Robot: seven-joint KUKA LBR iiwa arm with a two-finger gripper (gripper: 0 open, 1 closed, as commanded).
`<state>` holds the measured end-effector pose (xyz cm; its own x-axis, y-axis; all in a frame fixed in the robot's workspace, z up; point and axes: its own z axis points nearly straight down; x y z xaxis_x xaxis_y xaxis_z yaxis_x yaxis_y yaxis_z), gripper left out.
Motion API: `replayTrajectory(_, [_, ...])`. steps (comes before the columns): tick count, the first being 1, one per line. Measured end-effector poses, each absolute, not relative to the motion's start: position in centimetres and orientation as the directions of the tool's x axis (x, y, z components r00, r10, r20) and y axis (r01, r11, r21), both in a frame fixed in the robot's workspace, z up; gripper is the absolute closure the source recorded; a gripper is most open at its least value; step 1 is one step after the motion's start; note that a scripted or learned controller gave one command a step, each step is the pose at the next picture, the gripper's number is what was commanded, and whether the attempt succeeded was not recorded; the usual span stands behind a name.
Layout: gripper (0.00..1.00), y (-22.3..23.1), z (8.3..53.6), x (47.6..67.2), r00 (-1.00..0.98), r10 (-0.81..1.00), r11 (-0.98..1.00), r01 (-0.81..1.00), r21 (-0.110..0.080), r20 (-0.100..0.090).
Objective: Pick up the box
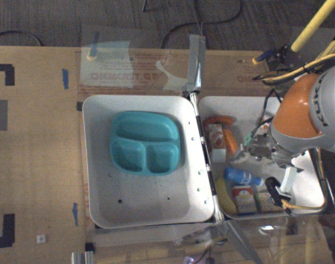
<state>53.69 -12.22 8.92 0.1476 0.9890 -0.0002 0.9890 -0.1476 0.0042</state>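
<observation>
Two white bins (95, 147) on a brown cardboard-covered bench (35, 147), grey carpet (73, 10) beyond

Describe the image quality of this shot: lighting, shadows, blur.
Camera view: soft, even light; the teal divided tray casts a faint shadow in the left bin; items in the right bin look slightly blurred, the small box hard to read; the arm hides the gripper.

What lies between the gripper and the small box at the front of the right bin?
In the camera view, a blue bottle lies between the gripper and the small box.
</observation>
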Motion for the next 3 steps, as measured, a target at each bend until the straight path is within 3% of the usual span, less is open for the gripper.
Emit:
replayTrajectory(1, [0.0,-15.7,8.8,48.8,-0.025,1.0,0.025,1.0,0.011,-0.001])
replayTrajectory(2, [1.0,-16.2,9.9,48.8,-0.018,1.0,0.018,1.0,0.016,-0.008])
replayTrajectory(3, [1.0,-20.5,18.5,50.8,0.008,1.0,-0.008,1.0,0.002,-0.002])
